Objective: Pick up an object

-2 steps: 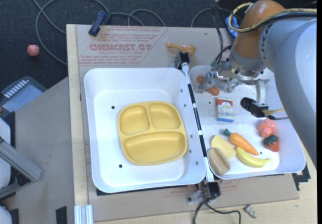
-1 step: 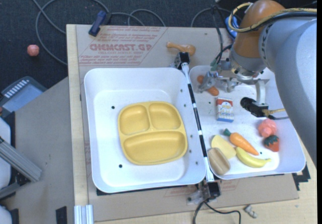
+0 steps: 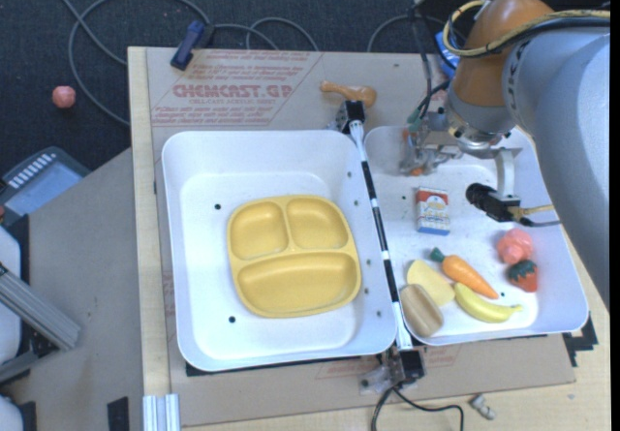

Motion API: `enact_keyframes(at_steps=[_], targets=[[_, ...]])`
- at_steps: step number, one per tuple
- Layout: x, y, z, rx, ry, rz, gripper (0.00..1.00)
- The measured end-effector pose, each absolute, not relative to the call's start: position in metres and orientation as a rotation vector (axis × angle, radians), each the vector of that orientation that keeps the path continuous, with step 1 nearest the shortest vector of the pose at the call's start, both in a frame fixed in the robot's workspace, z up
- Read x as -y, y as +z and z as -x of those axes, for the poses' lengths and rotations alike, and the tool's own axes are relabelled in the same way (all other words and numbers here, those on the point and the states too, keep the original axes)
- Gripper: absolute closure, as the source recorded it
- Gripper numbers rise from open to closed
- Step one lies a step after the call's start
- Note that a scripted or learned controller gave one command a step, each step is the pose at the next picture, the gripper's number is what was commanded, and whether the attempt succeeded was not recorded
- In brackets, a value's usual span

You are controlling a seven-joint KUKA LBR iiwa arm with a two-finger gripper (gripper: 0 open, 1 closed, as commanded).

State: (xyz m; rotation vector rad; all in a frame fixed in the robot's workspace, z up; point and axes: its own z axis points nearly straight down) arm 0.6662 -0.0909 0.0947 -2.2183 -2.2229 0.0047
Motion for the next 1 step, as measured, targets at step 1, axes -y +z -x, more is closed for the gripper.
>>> enact_keyframes(at_steps=[1], targets=[[0.0533, 0.1855, -0.6196, 2.222, -0.001, 2.219, 1.00]])
